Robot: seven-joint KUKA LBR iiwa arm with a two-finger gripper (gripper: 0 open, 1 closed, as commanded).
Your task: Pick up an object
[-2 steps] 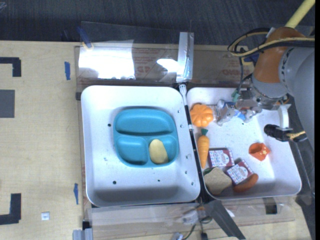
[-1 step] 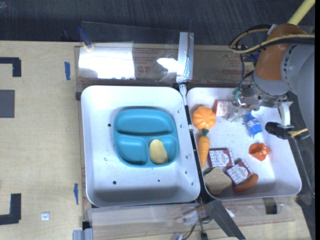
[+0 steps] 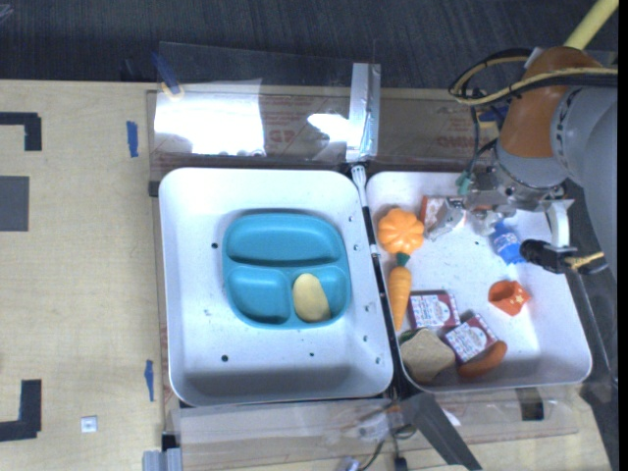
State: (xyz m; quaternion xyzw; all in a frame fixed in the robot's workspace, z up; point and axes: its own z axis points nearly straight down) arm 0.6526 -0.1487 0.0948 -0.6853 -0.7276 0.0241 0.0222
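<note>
The gripper (image 3: pixel 469 207) hangs over the right bin (image 3: pixel 564 356), just right of the orange pumpkin (image 3: pixel 400 231); its finger opening cannot be determined.

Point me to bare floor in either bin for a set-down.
Left bin: bare margin all around the blue tray, widest below it. Right bin: open strip between carrot and red piece. Crowded along the bottom edge and by the pincer.

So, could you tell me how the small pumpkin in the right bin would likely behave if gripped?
The pumpkin looks round and glossy, so it may slip between fingers. Its squat shape probably keeps it from rolling far. It touches the carrot, which a push might nudge.
</note>
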